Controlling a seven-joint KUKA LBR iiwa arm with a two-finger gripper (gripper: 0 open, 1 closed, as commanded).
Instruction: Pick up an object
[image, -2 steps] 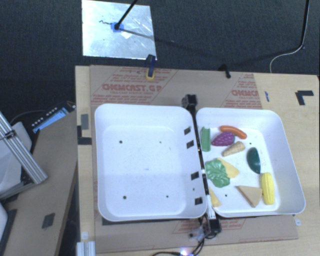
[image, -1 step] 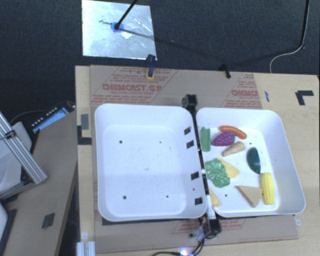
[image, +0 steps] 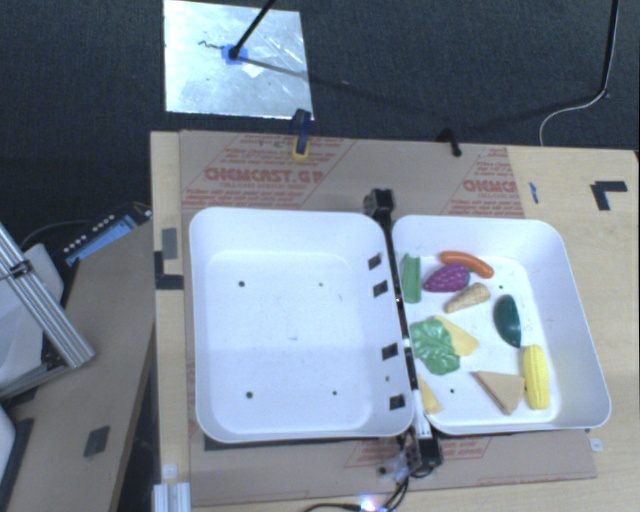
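Two white bins stand side by side on the bench (image: 560, 170): the left bin (image: 290, 225) and the right bin (image: 575, 330), touching along a shared inner edge. All ten objects lie in the right bin, one of each kind.

Near edge of the right bin:
- One yellow corn cob (image: 536, 376), at the near right corner, long axis running near to far.
- One tan wedge (image: 500, 390), just left of the corn cob and touching it, tip pointing left.
- One small yellow piece (image: 428, 397), against the inner edge.

Middle of the right bin:
- One green leafy piece (image: 434, 344), near the inner edge.
- One yellow slice (image: 462, 338), touching the leafy piece on its right.
- One dark green oval (image: 507, 320), toward the right wall, long axis near to far.

Far part of the right bin:
- One tan cone (image: 468, 297), long axis slanted, narrow end toward the far right.
- One purple piece (image: 447, 278), long axis roughly left to right.
- One green pod (image: 410, 277), along the inner edge, long axis near to far.
- One orange-red piece (image: 466, 263), farthest, long axis left to right.

How far the gripper is open, what it holds, and where the objects lie relative to it cannot be told.

Beyond the bins, one yellow-and-blue clamp (image: 300, 135) sits at the bench's far edge.
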